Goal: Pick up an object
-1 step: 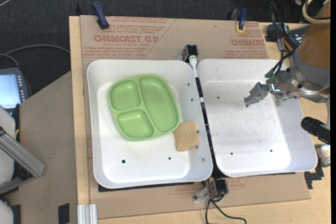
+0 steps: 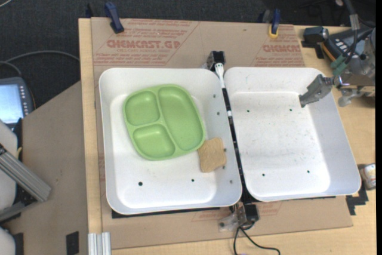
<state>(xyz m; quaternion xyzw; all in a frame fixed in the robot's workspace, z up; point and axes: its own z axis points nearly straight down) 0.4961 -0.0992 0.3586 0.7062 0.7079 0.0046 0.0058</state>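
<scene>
The green divided plate [image 2: 163, 122] lies flat in the left bin [image 2: 113, 146], and it makes the handiest landmark here. Touching the plate's lower right edge is a small tan piece [image 2: 212, 154] (a sponge or a bit of cork, too small to tell), resting flat on the bin floor. Either of these could serve as the object to pick up; both sit low and loose, so a grasp from straight above seems the likely approach.

Well to the right of the plate, across the black divider, is the right bin [image 2: 286, 146]. At its upper right corner, far from the plate, hovers the pincer [image 2: 311, 92], a grey shape angled over the bin rim on the table's right side. I cannot tell whether it is wide or narrow, and nothing is seen in it.

Judging by that gap, the pick has not begun: the arm would need to travel leftward to reach the plate or the tan piece.
</scene>
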